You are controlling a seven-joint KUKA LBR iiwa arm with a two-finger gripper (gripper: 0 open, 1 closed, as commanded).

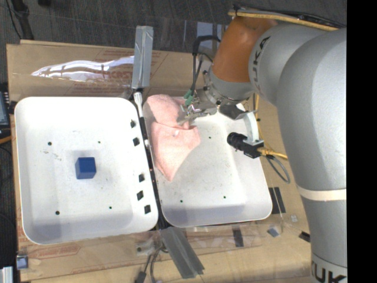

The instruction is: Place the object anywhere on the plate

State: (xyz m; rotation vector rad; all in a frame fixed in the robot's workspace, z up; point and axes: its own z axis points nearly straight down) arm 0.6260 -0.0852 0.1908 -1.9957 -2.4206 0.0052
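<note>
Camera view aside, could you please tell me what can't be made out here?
- Gripper: its tips are small against the pink cloth and partly under the wrist, so whether it holds the cloth is unclear.
- Plate: the camera view shows nothing recognisable as one in either bin.
- Arm: cut off by the bottom edge.
- Blue block: too small to tell its material.

You have two shallow white bins side by side on the counter (70, 69). In the left bin (35, 175) sits a small blue cube (86, 167). In the right bin (235, 199), a pink cloth (171, 140) lies against its left wall, with the gripper (191, 109) at the cloth's far edge.
</note>
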